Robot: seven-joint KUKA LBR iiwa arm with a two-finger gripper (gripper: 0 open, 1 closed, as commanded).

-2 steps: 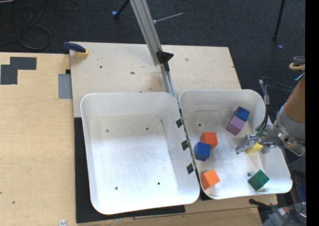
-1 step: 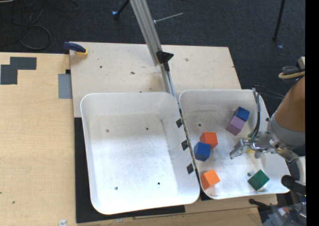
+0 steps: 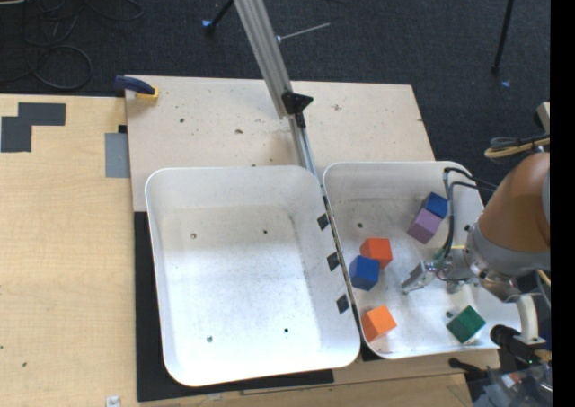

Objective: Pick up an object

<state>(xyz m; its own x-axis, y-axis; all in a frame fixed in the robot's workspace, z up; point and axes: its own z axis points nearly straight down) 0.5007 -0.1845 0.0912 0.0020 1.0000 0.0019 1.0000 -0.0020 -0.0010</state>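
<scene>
Several small blocks lie in the right bin (image 3: pixel 395 179). A blue block (image 3: pixel 436 205) touches a purple block (image 3: pixel 424 225) near the back right. An orange block (image 3: pixel 376 251) and a blue block (image 3: pixel 364 271) sit together near the bin's left wall. Another orange block (image 3: pixel 378 321) rests at the front left, and a green block (image 3: pixel 466 324) at the front right. My gripper (image 3: pixel 419 278) hangs low over the bin's middle, between the blue and orange pair and the green block, touching none of them. The wrist hides the bin floor to its right.
The left bin (image 3: pixel 180 185) stands beside the right one, with black clips on the shared wall (image 3: pixel 329 243). A slanted aluminium bar (image 3: pixel 268 46) rises behind the bins. A blue and yellow clamp (image 3: pixel 137 86) lies at the bench's back left corner.
</scene>
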